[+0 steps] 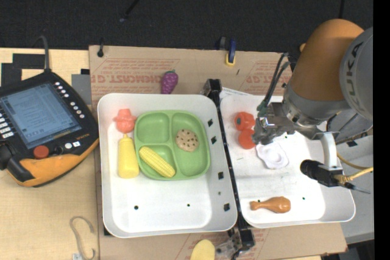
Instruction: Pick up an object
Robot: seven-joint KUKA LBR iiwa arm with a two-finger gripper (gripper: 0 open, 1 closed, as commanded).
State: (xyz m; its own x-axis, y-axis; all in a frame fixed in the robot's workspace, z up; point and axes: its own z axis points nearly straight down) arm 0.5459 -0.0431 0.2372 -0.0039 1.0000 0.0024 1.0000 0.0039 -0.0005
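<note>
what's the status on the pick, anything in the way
Gripper low in right bin, fingers unclear. Red toy right beside it, not visibly held. Clear white piece just below.

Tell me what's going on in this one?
The arm reaches into the right bin, with its gripper low beside a red toy and just above a small white object. A toy drumstick lies nearer the front. The green tray with a cookie and corn sits in the left bin.

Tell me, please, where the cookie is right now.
The cookie lies in the green tray's upper right compartment, in the left bin, just above the corn cob.
</note>
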